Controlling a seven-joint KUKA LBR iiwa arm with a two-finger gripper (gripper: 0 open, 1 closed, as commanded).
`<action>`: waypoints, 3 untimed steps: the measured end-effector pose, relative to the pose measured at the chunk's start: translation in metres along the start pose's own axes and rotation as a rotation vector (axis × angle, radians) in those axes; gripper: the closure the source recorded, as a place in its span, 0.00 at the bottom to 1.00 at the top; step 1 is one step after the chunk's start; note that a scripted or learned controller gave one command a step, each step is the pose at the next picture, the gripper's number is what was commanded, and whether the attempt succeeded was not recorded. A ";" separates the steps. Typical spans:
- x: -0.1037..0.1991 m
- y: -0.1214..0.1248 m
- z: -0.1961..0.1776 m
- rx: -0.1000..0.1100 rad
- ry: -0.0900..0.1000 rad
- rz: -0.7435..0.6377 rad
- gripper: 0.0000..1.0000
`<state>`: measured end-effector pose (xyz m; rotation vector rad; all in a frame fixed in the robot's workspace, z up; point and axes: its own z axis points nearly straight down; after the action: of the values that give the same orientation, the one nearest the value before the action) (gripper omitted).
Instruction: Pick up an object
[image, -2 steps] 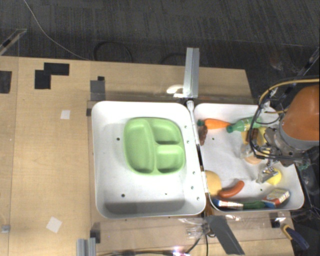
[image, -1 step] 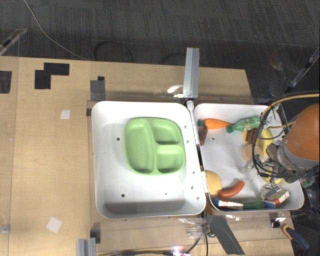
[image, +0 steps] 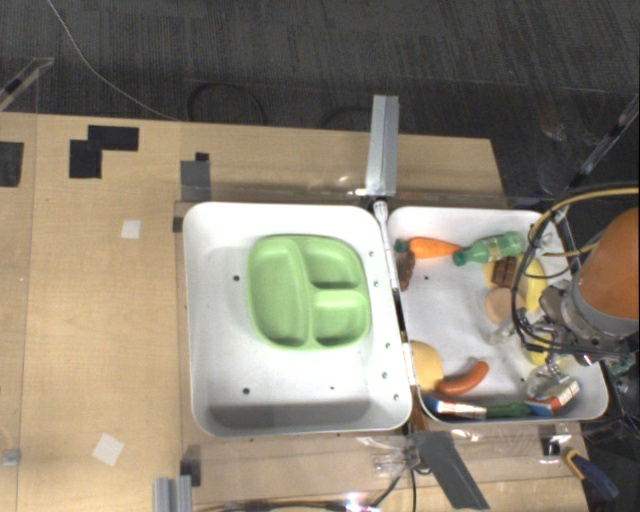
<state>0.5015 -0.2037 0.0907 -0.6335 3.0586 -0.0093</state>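
Dark carpet lay beyond a pale wooden bench (image: 90, 330) that carried two shallow white bins side by side. One left bin (image: 215, 400) held a single green divided tray (image: 305, 290), lying flat. One right bin (image: 450, 300) held the loose items: one orange carrot (image: 432, 248) and one green bottle (image: 490, 248) along the far wall, one red sausage (image: 464, 377) nearer, one yellow rounded fruit (image: 424, 362) against the left wall, and a few markers (image: 490, 408) along the near wall.

From the right, the grey arm (image: 605, 300) reached over the right bin, its gripper (image: 552, 385) low by the near right corner. Cables and the wrist hid the tip, so I could not tell how wide it stood or whether it had anything.

Judging by looks, the sausage seemed a light plastic toy, smooth and somewhat slippery, stiff enough to pinch. It lay apart from its neighbours, so a grasp across its narrow middle looked safest. The fruit would likely roll.
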 end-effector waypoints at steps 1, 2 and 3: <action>0.000 -0.001 0.000 0.004 -0.002 -0.125 0.00; -0.005 -0.002 -0.015 0.013 -0.015 -0.129 1.00; -0.036 0.067 -0.128 -0.002 0.003 0.078 1.00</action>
<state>0.5052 -0.1278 0.2182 -0.5149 3.0835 -0.0063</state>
